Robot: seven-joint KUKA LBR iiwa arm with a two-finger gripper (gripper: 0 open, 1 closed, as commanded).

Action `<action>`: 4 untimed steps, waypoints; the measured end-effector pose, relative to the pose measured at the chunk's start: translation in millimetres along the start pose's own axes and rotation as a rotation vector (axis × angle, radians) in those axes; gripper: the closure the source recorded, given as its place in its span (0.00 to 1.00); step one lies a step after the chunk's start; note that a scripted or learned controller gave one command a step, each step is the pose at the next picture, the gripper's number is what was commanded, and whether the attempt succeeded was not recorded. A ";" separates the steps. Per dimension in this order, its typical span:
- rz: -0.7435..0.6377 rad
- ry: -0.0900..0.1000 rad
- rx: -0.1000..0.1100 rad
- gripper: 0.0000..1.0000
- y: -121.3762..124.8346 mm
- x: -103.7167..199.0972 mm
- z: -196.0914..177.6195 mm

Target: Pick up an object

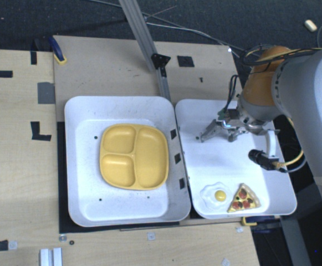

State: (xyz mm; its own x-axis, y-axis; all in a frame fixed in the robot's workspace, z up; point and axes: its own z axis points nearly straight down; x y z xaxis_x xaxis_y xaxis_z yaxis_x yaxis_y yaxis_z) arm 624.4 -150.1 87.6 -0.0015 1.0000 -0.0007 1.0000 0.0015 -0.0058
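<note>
Wooden tabletop [16, 165] with two white bins. Approach step, probably: pincer [216, 132] spread, holding nothing, over right bin [205, 159]. Fried egg [215, 194] and pizza slice [244, 198] near front edge; next, reach there and descend.

The arm [294, 87] comes in from three o'clock, its thick grey body filling the right side of the view, with the orange band [257, 87] just above the wrist. The wrist bends down and toward nine o'clock. The gripper [215, 133] sits at its end, its two thin fingers [207, 134] spread apart and angled toward eight o'clock, nothing between them. Black cables loop around the wrist and trail off toward four o'clock
</note>
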 end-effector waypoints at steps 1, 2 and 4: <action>-0.001 0.000 -0.003 1.00 1.1 0.6 -13.3; 0.000 0.000 -0.009 1.00 9.6 -1.7 -59.9; 0.000 0.000 -0.010 1.00 2.9 4.9 -151.8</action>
State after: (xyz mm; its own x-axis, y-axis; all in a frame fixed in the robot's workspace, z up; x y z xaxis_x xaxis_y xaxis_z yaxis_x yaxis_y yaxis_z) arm 628.1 -145.0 239.4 -0.0018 1.0000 -0.0004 1.0000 0.0018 0.0038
